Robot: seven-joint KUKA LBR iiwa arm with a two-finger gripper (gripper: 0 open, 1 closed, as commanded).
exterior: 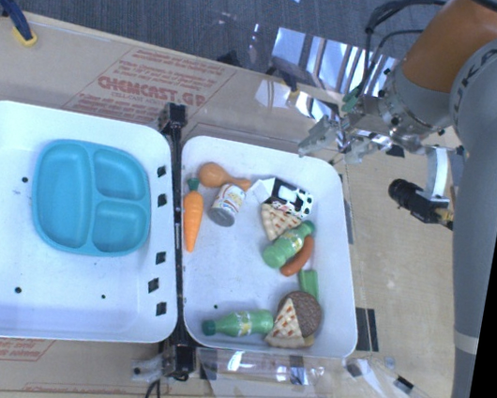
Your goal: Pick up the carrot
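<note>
Green bottle [242, 323]: near rim, leave it.
Carrot [191, 219]: left wall of right bin [246, 269]; you descend lengthwise-centred.
Pincer [339, 143]: above far rim, spread, empty.

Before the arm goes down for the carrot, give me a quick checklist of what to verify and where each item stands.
1. Carrot in view, lying in the right bin by its left wall: ok.
2. Top of carrot uncovered: ok.
3. Room beside it: small can sits close on the right, bin wall on the left: not ok.
4. Gripper above carrot: not ok, it hangs past the bin's far rim.
5. Gripper open for the grasp: cannot tell.
</note>
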